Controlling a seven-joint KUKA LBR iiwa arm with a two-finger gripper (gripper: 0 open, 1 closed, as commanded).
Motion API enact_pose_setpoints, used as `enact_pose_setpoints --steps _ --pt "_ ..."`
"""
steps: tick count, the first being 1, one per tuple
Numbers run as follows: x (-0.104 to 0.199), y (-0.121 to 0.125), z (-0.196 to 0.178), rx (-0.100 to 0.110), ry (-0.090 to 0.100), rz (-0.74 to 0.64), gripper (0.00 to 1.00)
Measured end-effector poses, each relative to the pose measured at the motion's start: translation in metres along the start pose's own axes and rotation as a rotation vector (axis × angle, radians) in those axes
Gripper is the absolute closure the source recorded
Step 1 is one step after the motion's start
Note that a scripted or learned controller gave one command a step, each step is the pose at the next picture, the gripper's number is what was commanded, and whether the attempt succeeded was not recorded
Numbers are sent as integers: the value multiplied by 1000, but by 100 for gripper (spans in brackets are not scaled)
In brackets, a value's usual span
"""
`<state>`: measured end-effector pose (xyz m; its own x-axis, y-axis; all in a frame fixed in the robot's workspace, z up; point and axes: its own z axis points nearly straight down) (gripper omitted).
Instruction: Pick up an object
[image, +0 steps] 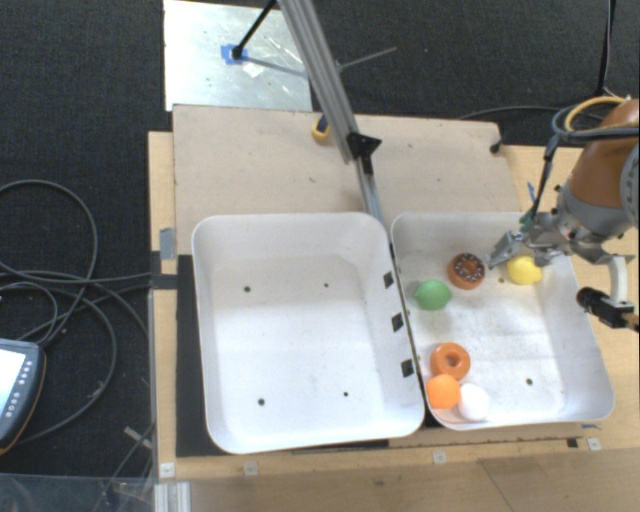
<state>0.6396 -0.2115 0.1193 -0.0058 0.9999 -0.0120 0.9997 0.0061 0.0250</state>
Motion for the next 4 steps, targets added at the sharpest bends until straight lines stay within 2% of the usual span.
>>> enact_pose_setpoints --steps 1,2,4 --pt "0 1 -9 -1 -1 -4 100" --pt "0 14 -61 17 9 -1 100" --pt "0 27 -180 16 9 0 100"
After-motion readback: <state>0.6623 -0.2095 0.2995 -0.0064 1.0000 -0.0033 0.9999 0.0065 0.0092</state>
